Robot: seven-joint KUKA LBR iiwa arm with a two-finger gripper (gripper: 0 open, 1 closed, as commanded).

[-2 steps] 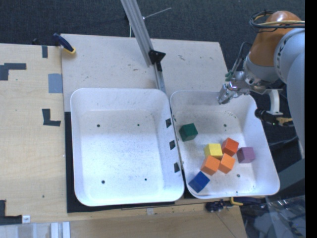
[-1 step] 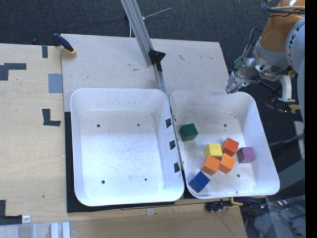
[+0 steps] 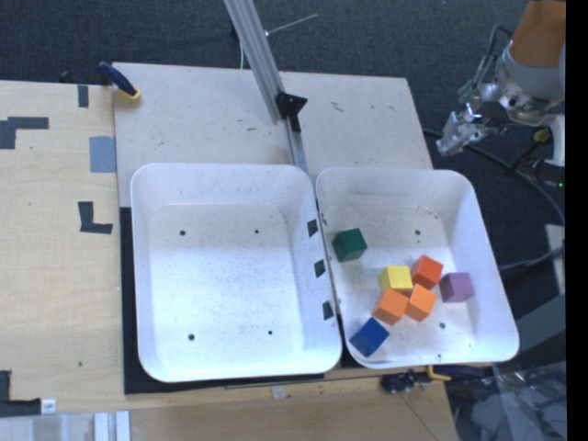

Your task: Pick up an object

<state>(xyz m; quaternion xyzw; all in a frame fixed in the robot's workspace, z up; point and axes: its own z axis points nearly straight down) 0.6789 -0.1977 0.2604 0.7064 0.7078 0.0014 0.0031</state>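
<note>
Nothing has been picked up yet: the fingers, whose spread cannot be told, are held above the right bin, with the blocks well below them, untouched.

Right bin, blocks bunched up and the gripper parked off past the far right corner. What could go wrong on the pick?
1. The yellow block, three orange blocks and blue block sit packed together; fingers may land on a neighbour or shove the pile.
2. The purple block lies near the right bin's wall, leaving little finger room.
3. The gripper is outside the bin; the green block, standing apart, looks the safest target.
</note>
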